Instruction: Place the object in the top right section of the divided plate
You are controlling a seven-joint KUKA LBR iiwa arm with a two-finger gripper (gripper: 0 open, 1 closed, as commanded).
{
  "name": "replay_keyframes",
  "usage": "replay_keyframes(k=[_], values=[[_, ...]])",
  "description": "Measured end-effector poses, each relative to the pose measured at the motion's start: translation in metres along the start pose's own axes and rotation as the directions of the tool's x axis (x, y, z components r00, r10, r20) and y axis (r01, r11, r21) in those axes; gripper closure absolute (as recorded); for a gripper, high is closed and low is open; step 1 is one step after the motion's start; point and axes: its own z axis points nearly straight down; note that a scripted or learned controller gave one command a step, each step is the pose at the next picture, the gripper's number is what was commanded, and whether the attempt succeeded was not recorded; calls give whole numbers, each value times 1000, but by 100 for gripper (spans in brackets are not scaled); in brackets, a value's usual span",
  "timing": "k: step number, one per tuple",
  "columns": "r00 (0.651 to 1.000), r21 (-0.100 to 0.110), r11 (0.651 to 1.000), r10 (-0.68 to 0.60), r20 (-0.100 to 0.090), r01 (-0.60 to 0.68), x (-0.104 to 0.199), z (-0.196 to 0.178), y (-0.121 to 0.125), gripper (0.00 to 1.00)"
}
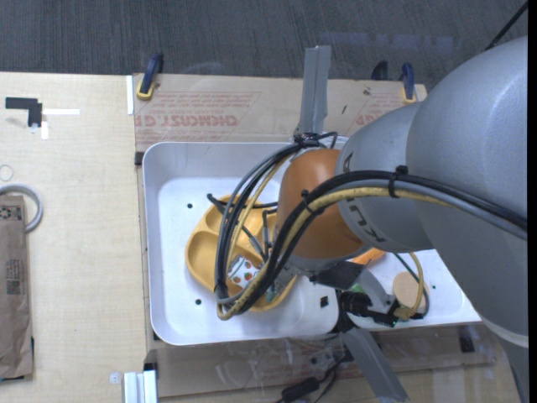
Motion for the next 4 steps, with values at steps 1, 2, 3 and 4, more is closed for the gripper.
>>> replay_keyframes(k=[1, 2, 3, 4], values=[[973, -2, 974, 229, 11, -229, 20, 0, 28, 100], [1000, 0, 1000, 18, 9, -18, 53, -40, 58, 100], [1000, 0, 1000, -7, 9, 7, 54, -77, 72, 100], [946, 3, 946, -325, 6, 325, 6, -14, 8, 100]])
